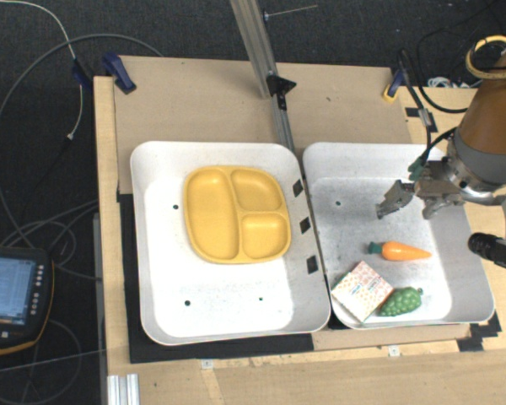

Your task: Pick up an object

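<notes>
Right bin [346,171]; carrot [401,251] just below spread, empty jaws [411,203].

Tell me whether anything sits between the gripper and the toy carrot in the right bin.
Nothing visible does. The gripper hangs above the right bin, and the toy carrot lies just toward the near edge from it, with bare bin floor between. The small box and green grapes lie beyond the carrot, clear of that path.

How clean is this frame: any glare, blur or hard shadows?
Camera view: even, soft light; the white bins look bright but keep their texture; the carrot and yellow tray are sharp; the gripper looks slightly soft, with only a faint shadow beneath.
</notes>
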Controlling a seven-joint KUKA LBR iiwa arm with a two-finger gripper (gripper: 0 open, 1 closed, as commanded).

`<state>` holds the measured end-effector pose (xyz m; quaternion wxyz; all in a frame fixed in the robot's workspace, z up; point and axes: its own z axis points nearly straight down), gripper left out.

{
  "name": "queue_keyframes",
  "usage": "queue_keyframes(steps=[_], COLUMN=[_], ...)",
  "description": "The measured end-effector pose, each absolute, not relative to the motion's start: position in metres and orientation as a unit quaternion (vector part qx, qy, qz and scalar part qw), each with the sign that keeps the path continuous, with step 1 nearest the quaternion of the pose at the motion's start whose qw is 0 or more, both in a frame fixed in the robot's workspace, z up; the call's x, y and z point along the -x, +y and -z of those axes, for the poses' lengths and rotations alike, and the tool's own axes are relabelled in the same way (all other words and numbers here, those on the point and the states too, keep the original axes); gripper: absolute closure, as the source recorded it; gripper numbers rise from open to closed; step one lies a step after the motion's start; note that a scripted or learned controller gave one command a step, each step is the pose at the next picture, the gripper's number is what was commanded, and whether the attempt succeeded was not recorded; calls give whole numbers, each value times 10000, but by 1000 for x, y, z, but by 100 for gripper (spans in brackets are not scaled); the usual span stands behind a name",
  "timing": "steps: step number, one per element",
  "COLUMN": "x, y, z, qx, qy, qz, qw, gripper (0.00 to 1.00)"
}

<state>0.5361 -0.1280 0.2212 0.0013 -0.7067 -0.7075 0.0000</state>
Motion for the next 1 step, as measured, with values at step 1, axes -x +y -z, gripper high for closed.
queue_keyframes(steps=[1], x=[-536], y=[-128], z=[-221], qx=[7068], qy=[-7074], qz=[1], qw=[11], gripper=[0])
